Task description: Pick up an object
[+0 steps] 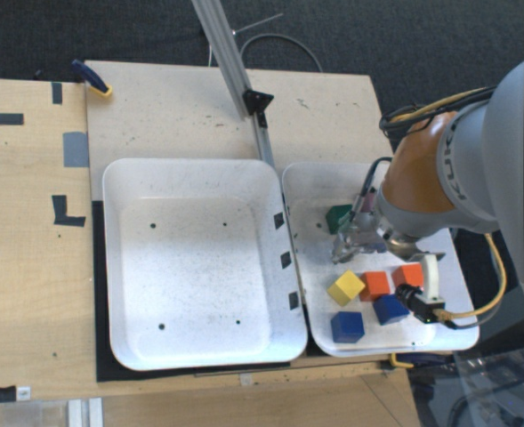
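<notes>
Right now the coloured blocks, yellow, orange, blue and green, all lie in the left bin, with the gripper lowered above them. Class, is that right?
Not quite. The camera view shows the blocks in the right bin: yellow block, orange blocks, blue blocks, green block. The gripper is lowered above them.

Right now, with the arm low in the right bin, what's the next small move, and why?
Probably a short shift toward the yellow block, then a descent. The gripper sits low in the right bin, between the green block and the yellow one, with nothing visibly held. The yellow block lies nearest, with bare floor on its left side. The gripper's state cannot be read from this angle.
</notes>
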### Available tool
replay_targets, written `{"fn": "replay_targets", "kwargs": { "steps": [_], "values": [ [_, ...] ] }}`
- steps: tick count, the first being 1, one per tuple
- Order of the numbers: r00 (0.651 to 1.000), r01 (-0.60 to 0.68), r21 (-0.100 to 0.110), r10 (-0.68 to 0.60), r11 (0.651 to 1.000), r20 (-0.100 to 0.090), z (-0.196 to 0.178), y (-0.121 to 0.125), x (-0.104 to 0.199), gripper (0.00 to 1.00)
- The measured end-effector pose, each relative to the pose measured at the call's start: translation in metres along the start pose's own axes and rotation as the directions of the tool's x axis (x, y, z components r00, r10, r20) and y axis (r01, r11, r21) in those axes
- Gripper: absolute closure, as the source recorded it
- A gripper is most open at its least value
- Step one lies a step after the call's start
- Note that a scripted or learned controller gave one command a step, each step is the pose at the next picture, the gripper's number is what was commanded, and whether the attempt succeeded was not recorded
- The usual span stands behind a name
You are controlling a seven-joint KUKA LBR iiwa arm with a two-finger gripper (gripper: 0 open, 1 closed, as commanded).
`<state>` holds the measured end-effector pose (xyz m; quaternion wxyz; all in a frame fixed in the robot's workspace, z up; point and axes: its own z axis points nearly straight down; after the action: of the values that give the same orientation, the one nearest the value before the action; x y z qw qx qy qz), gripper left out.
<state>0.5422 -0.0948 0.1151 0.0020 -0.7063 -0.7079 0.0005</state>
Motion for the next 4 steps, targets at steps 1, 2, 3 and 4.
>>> {"fn": "replay_targets", "kwargs": {
  "steps": [1,2,3,4],
  "values": [
    [1.0,-0.002,-0.006,0.002,1.0,0.002,-0.045,-0.006,-0.003,1.0],
    [1.0,0.0,-0.009,0.0,1.0,0.003,-0.108,-0.002,0.001,1.0],
    [1.0,0.0,-0.009,0.0,1.0,0.003,-0.161,-0.001,0.001,1.0],
    [1.0,0.003,-0.003,-0.003,1.0,0.002,-0.153,0.031,0.053,1.0]
  ]
}}
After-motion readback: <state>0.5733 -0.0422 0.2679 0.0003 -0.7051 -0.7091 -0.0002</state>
